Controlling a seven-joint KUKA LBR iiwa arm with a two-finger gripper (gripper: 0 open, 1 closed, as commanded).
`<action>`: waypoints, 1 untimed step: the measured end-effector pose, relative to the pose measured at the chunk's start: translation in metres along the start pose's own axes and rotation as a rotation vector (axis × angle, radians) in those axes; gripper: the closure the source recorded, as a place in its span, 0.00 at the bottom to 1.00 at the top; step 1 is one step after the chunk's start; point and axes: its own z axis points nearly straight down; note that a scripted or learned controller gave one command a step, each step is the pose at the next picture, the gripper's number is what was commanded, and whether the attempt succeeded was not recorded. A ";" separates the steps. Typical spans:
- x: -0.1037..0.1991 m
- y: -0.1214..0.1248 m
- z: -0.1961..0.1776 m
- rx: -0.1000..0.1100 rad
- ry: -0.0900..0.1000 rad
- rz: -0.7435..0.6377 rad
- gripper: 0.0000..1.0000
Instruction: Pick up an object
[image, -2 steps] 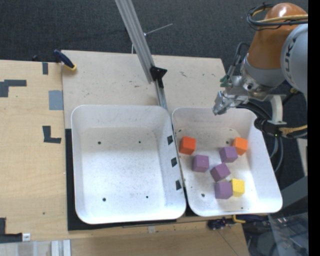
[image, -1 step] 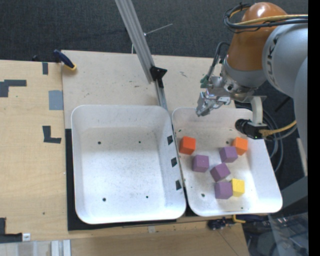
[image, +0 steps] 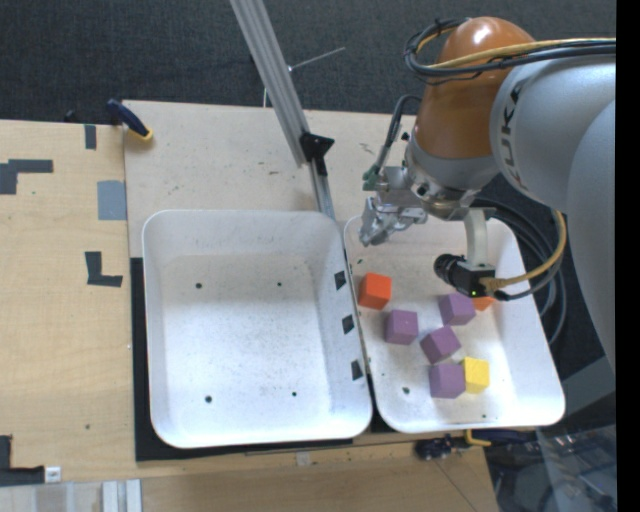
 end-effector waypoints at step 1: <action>0.063 -0.012 0.011 0.001 0.000 -0.001 1.00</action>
